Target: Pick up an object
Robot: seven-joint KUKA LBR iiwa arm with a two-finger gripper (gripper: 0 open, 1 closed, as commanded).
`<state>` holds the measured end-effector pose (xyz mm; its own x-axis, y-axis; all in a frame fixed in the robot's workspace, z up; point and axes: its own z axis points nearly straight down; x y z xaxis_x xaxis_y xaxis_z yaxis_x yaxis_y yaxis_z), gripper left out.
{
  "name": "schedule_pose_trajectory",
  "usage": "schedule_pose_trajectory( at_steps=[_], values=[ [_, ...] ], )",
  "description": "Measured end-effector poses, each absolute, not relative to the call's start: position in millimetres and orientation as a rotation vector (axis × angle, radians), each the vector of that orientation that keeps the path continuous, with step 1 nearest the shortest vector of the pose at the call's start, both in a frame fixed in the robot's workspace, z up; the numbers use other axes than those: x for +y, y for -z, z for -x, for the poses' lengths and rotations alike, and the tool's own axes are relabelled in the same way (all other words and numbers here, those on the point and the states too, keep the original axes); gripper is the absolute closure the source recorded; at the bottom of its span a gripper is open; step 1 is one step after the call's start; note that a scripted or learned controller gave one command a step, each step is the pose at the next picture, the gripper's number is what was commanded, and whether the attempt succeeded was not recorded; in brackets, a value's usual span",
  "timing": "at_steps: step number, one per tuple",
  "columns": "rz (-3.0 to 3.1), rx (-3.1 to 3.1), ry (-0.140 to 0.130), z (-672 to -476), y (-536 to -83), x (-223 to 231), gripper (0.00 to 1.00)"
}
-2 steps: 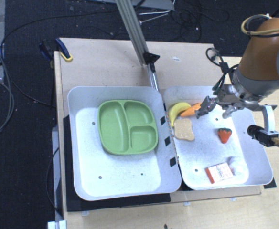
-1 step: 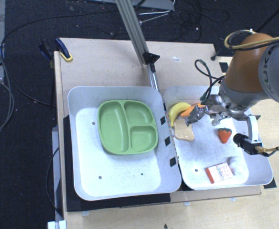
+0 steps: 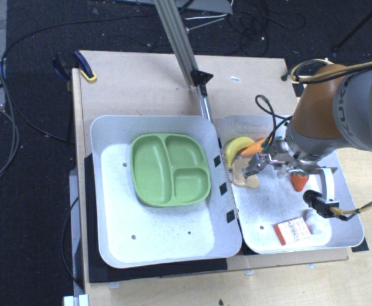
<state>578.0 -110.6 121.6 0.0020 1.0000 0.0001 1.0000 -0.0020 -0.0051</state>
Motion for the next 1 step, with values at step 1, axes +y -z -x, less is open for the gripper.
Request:
schedule_pose_trajectory(
  at_steps=[1],
  values=[
    [2.225,-2.219,0.001,-579.6,-135.4,-110.2,1.00]
  ],
)
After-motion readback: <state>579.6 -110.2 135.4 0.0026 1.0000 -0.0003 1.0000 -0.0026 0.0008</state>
